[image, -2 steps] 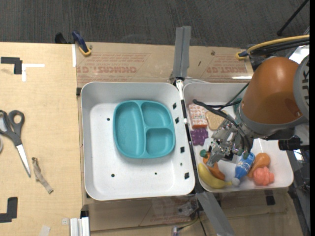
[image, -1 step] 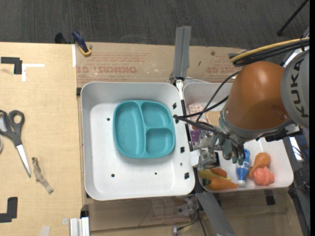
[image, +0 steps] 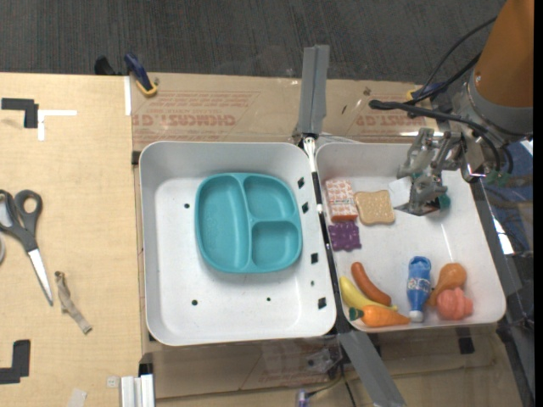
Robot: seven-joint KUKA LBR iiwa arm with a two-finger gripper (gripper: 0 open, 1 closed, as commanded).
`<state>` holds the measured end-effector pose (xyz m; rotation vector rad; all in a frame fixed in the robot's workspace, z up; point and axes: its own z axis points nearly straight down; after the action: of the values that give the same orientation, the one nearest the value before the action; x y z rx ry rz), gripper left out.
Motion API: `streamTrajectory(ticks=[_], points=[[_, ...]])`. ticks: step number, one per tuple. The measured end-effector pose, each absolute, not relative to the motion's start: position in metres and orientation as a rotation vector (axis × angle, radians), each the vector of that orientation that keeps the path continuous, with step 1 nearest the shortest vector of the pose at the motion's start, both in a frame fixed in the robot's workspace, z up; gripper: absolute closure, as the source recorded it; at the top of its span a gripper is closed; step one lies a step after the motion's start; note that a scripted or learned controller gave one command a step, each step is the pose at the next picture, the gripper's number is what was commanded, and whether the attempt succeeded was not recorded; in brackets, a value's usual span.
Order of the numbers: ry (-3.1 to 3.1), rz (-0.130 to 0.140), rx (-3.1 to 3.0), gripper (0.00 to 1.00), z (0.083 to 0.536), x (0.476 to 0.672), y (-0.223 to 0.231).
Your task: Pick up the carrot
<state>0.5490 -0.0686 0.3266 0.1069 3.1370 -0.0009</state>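
Note:
The carrot (image: 383,316) is orange with a green stub at its left end. It lies flat along the front edge of the right bin (image: 484,227), just below a yellow banana (image: 350,292) and left of a blue bottle (image: 417,288). My gripper (image: 428,200) hangs over the back right part of that bin, far behind the carrot and to the right of a bread slice (image: 375,208). Its fingers stand apart with nothing between them.
The right bin also holds a red sausage (image: 371,282), an orange fruit (image: 450,276), a pink fruit (image: 454,304), a purple piece (image: 344,236) and a red-white box (image: 340,198). In the left bin (image: 161,253) sits a teal divided plate (image: 249,222). Scissors (image: 27,227) lie on the bench.

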Motion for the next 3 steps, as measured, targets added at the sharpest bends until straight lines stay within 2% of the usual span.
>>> streamTrajectory(ticks=[1,2,3], points=[[3.101,0.000,0.480,1.00,0.307,0.616,-0.134],[3.130,-0.002,0.194,1.00,0.317,0.622,-0.222],[3.054,0.000,-0.715,1.00,0.297,0.632,-0.221]])
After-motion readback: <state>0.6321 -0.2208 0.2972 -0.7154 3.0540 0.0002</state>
